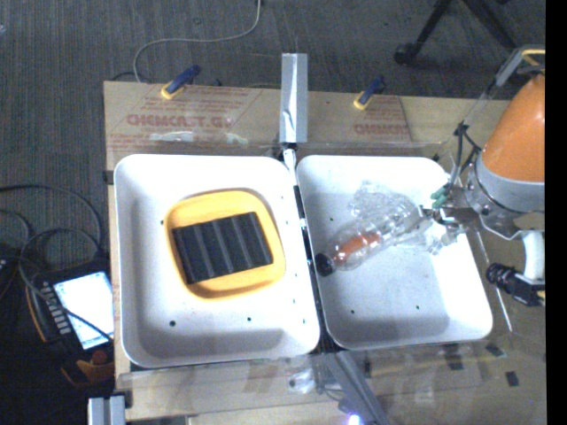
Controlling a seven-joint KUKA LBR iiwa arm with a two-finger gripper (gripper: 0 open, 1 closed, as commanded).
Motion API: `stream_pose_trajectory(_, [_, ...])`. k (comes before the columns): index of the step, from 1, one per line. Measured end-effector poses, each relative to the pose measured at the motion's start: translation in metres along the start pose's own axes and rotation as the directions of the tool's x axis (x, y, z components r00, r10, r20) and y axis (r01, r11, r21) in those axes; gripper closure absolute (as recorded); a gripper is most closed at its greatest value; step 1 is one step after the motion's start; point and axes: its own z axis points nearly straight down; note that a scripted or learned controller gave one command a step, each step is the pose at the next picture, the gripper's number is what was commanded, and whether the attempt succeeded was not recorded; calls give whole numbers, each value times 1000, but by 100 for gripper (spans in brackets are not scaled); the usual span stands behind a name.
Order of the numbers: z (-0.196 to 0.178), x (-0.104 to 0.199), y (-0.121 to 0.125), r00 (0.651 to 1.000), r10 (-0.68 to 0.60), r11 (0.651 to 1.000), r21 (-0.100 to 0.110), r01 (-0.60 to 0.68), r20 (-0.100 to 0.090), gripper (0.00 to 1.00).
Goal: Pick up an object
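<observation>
A clear plastic bottle (pixel 376 237) with a dark cap and a reddish band lies slantwise in the right bin (pixel 416 312), its cap pointing toward the divider between the bins. Crumpled clear plastic (pixel 376 200) lies just above it. My gripper (pixel 443 215) hangs over the right bin's right side, at the bottle's base end; I cannot tell whether it touches the bottle. The orange band of the arm (pixel 523 135) shows above it. In the left bin (pixel 142 317) rests a yellow, rounded tray-like object (pixel 226 242) with a black ribbed insert.
A metal post (pixel 293 100) rises behind the seam between the bins. Two blue-and-yellow clamps (pixel 180 81) hold the cardboard backing. Cables and a lit device (pixel 80 304) lie on the floor at left. A chair base (pixel 452 16) stands at the back right.
</observation>
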Motion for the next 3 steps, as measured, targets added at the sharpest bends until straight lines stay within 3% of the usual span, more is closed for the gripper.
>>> stream_pose_trajectory(1, [105,20,43,1000,-22,1000,-4,22,0,0])
stream_pose_trajectory(2, [120,27,16,998,-55,997,-60,56,17,0])
stream_pose_trajectory(3, [122,47,-2,986,-164,984,-58,166,29,0])
